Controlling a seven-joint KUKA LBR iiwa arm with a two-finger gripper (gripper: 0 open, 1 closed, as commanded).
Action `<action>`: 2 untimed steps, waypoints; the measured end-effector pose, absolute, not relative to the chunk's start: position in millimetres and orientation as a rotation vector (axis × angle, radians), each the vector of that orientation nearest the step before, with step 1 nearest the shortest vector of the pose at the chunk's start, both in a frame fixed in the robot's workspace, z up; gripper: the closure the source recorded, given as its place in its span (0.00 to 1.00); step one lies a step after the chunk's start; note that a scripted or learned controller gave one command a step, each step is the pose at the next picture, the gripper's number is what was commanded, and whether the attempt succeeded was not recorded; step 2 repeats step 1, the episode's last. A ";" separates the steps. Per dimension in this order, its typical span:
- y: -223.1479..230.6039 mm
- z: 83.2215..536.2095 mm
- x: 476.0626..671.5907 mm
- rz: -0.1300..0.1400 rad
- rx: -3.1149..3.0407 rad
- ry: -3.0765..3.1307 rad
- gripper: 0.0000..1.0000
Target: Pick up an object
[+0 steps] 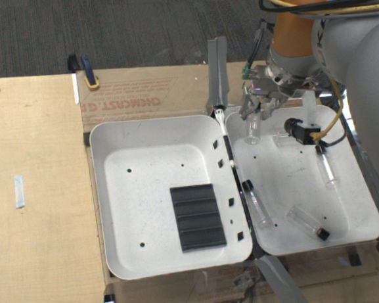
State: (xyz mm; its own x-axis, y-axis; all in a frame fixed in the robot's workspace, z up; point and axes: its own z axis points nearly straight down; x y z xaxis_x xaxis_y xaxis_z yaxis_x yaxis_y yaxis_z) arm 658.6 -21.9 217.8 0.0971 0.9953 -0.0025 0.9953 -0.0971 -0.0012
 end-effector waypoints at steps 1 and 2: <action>-40.4 224.7 658.5 -0.006 2.392 2.037 1.00; -40.4 224.7 658.5 -0.006 2.392 2.037 1.00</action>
